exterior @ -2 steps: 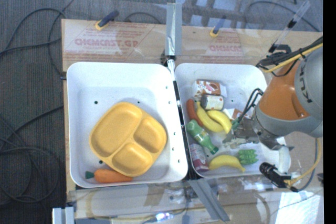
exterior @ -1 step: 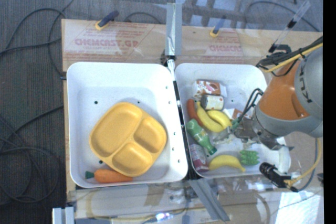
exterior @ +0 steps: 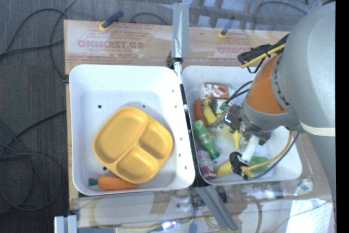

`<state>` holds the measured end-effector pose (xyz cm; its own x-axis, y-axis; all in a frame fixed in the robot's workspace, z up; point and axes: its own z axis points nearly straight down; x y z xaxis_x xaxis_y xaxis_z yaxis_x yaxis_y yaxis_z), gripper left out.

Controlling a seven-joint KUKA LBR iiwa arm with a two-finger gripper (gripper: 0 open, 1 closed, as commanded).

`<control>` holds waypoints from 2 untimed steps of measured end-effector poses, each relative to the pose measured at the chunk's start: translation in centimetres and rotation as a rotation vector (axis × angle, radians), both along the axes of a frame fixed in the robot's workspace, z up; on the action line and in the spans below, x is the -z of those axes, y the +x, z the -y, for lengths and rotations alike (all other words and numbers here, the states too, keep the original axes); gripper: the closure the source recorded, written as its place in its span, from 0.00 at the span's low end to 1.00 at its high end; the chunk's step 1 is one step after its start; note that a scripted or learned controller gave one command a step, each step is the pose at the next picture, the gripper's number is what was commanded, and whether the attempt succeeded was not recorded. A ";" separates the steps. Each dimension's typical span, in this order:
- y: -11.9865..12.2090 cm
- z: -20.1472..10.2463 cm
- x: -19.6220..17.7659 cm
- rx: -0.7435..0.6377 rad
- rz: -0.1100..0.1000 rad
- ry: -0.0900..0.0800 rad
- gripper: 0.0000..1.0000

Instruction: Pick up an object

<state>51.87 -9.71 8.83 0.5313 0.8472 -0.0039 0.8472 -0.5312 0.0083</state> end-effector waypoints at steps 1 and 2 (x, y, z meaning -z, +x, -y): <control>0.0 0.0 -0.7 -0.002 -0.003 -0.002 1.00; 3.6 -9.8 -9.2 0.038 -0.012 0.002 1.00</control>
